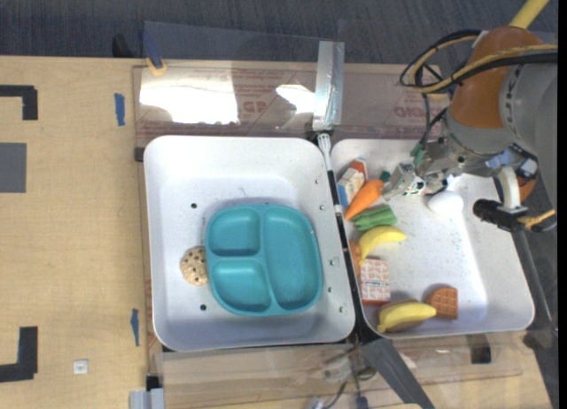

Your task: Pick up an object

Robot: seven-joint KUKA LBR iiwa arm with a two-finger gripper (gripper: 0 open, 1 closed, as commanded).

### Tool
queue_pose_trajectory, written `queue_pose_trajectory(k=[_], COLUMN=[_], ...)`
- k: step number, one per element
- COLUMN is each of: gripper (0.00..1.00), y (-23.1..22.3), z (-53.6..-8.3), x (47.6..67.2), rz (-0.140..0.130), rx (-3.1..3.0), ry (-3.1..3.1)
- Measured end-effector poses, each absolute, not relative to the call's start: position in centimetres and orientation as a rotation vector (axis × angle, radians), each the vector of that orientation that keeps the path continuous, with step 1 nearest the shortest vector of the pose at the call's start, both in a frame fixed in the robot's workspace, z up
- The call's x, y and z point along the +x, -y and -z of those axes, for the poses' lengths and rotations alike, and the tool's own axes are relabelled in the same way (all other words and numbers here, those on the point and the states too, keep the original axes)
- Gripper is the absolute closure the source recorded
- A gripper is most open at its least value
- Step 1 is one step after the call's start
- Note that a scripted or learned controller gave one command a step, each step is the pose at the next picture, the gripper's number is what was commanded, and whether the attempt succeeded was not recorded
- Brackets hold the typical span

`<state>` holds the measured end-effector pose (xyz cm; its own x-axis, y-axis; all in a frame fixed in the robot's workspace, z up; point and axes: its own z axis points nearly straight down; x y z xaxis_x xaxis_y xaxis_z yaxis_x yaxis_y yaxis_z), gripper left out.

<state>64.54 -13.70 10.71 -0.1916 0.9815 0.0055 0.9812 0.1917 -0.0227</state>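
Claw (409, 179): low in the right white bin (496, 305), opening impossible to judge.
Nearest: orange plastic carrot (364, 198), just beside its tip; contact unclear.
Left bin: teal divided tray (263, 258).

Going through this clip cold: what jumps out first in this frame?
The teal divided tray sits in the middle of the left bin, with a cookie touching its left edge. In the right bin, toy foods line the left wall: a carrot, two bananas and a waffle. The grey arm reaches in from the right, its claw low beside the carrot.
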Motion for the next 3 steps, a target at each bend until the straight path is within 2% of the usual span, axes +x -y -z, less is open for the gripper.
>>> queue_pose_trajectory(k=[1, 2, 3], gripper=[0.00, 0.00, 0.00], y=[15.1, 15.2, 20.0], z=[-18.1, -14.2, -9.1], x=[65.8, 66.7, 66.9], rz=[0.008, 0.001, 0.012], rx=[-1.978, -1.525, -1.906], ry=[2.456, 2.748, 2.472])
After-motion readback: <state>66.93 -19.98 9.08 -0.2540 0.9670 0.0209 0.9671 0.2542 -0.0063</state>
